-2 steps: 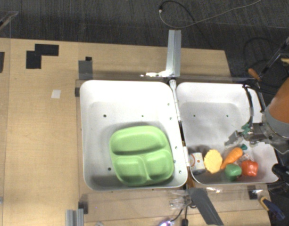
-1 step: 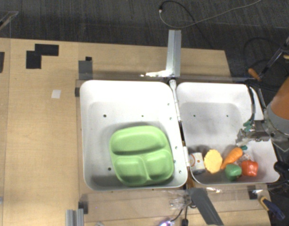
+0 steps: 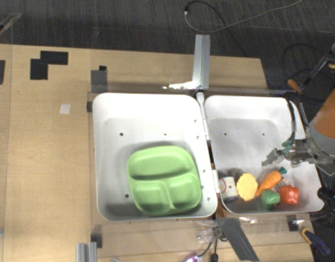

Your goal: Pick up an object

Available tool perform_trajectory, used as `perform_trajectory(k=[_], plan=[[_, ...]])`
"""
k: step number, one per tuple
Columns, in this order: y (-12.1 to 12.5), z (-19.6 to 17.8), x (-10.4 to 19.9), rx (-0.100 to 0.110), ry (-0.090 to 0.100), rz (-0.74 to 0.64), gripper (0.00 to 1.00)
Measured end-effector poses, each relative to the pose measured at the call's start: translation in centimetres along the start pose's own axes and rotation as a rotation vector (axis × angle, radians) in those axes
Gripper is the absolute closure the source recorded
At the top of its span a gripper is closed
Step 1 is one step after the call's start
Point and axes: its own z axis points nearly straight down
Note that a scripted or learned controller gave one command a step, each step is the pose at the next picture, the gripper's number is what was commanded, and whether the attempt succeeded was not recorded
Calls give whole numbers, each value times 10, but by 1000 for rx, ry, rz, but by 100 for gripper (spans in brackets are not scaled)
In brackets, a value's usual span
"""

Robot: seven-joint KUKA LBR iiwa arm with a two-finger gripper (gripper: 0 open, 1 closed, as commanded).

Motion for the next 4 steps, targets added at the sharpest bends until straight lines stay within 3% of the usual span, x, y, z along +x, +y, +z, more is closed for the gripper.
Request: perform_trajectory(k=[1, 2, 3, 4], plan=[[-3, 78, -40, 1, 1, 53, 0], [1, 67, -38, -6, 1, 51, 100], [0, 67, -39, -4, 0, 52, 0], [0, 83, -39, -3, 5, 295, 0]])
